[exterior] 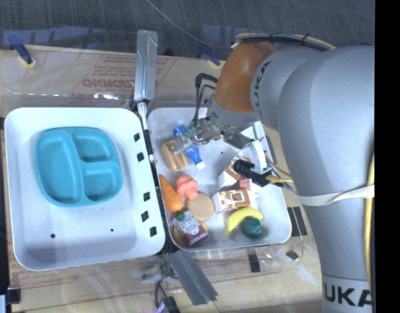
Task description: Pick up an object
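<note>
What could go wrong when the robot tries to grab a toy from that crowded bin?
1. The toys are packed close, so the gripper might bump the bread roll while reaching for the blue bottle.
2. The carrot, pink toy and round cookie touch, so it may pinch two or slip.
3. The arm hides part of the right bin.

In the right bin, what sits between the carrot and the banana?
In the camera view, a tan round cookie-like piece and a small printed carton lie between the carrot and the banana.
</note>
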You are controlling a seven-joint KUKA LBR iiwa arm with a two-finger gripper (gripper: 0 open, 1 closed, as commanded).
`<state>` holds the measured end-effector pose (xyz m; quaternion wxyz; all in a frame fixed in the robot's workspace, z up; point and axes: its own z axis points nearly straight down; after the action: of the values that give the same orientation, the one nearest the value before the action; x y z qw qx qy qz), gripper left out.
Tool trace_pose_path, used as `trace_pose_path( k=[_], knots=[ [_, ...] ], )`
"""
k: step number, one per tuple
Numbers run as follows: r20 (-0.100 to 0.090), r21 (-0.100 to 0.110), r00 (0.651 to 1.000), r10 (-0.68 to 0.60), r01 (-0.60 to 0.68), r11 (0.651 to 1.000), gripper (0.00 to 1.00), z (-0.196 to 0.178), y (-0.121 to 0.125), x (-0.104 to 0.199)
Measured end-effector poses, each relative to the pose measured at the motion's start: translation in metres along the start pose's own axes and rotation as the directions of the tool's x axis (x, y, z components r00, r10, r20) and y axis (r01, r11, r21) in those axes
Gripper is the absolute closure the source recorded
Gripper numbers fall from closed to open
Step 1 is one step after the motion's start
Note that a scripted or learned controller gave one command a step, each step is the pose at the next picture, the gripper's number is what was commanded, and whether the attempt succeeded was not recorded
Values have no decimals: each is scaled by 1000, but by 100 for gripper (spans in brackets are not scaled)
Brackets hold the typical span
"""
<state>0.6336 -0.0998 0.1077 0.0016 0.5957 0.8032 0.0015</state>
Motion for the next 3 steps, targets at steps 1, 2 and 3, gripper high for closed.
trace_pose_path(
  k=[1, 2, 3],
  knots=[
    [-1, -1, 996, 93, -93, 996, 100, -88, 43, 54],
    [-1, 5, 995, 95, -95, 995, 0, -85, 41, 53],
    [-3, 8, 991, -137, 137, 991, 0, -84, 20, 27]
  ],
)
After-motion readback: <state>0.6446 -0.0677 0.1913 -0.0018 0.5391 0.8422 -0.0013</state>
